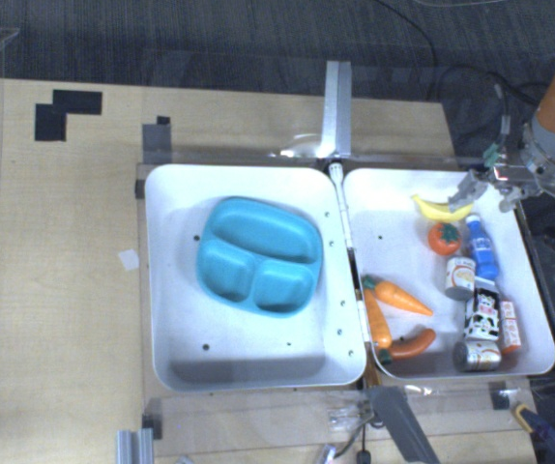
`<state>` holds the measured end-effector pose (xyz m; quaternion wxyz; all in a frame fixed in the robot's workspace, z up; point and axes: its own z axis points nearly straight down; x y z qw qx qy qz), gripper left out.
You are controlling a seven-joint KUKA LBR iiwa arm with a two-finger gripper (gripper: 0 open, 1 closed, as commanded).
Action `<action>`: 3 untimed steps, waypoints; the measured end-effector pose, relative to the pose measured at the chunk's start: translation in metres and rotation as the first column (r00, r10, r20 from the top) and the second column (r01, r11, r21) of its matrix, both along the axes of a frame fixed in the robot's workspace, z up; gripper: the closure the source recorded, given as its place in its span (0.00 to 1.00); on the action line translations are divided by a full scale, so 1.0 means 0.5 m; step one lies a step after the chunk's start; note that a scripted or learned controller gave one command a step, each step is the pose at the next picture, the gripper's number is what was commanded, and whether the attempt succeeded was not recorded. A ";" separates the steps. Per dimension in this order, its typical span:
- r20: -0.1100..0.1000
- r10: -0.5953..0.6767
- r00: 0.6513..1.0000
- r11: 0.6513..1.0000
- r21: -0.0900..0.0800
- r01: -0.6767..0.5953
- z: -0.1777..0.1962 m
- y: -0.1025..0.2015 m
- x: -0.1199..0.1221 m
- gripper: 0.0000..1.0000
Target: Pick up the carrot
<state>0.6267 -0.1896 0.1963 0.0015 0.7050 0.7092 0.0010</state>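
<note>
Two shallow white bins sit side by side on the bench point(55, 288). The left bin point(176, 259) holds a blue divided plate point(256, 253) with three compartments, lying a little toward its far half.

The right bin point(394, 211) holds the clutter. The carrot point(401, 299) lies in its near left part, tilted, green top toward the divider between the bins and tip pointing right. Just beside it, along the bin's left wall, lies a second orange vegetable point(379, 325), and at the near wall a reddish-brown sausage-shaped piece point(412, 343). In the far right part are a yellow banana point(440, 208), an orange round fruit point(443, 239) just near of it, and a blue bottle point(481, 250). A small can point(460, 276) and a black-and-white carton point(483, 325) lie nearer along the right side.

The tool point(487, 184) hangs over the far right corner of the right bin, well apart from the carrot; whether it is released or clenched I cannot tell.
</note>
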 end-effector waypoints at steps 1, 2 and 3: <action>0.001 -0.050 0.999 0.999 0.000 0.050 0.006 -0.032 -0.071 0.00; 0.001 0.188 0.982 0.982 -0.001 -0.188 -0.103 0.089 -0.054 0.00; 0.003 0.240 0.971 0.971 -0.002 -0.240 -0.029 0.142 0.005 0.00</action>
